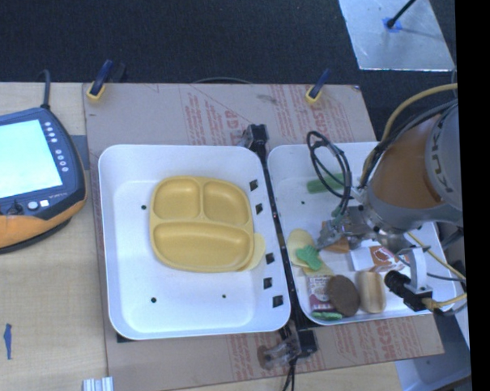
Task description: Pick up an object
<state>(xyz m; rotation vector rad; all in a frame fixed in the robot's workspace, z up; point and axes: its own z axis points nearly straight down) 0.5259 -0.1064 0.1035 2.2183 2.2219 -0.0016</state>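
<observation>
One bread roll [371, 291] stands long-axis near-far; fingers' [337, 230] state cannot be told.

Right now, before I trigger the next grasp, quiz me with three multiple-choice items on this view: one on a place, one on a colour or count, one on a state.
1. Where does the divided tray lie?
A. left bin
B. right bin
C. on the cardboard

2. How many compartments does that tray have?
A. two
B. three
C. five

3. How does the arm stand?
A. parked off the bench
B. over the left bin
C. reaching down into the right bin

Answers: 1 A, the yellow tray rests in the left bin. 2 B, two small wells above one long one. 3 C, its wrist hangs among the small food items there.
</observation>
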